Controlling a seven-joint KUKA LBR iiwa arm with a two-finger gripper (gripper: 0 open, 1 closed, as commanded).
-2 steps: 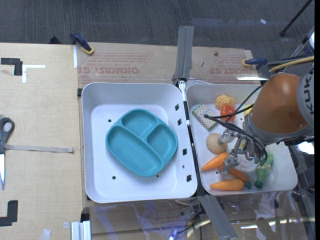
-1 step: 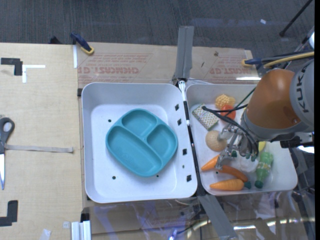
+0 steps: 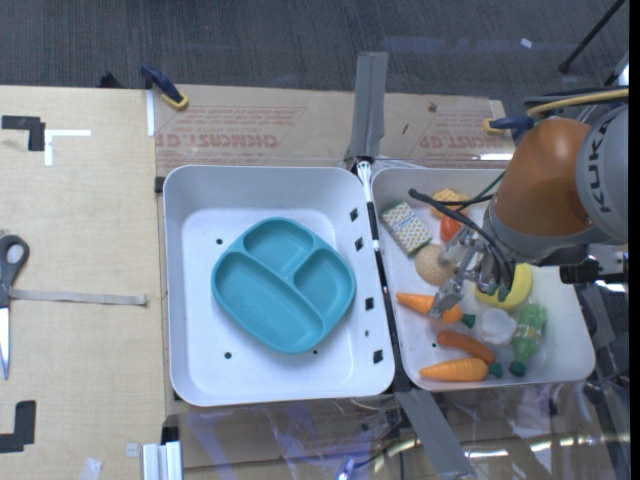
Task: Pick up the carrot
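Two white bins (image 3: 180, 268), one blue plate (image 3: 284, 284), three carrots (image 3: 455, 370), one banana (image 3: 507, 286), one green bottle (image 3: 527, 330).

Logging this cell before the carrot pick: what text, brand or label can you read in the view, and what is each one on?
"KUKA", partly cut off at the frame edge, on the grey arm.
Red print on the cardboard sheet behind the bins, upside down from this camera: too blurred to read for sure.
Red print on the cardboard behind the right bin: unreadable.
Patterned packet in the right bin: print too small.

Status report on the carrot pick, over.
Gripper low in right bin, over a carrot. Grasp unconfirmed. Two more carrots nearby; banana and green bottle crowd it.
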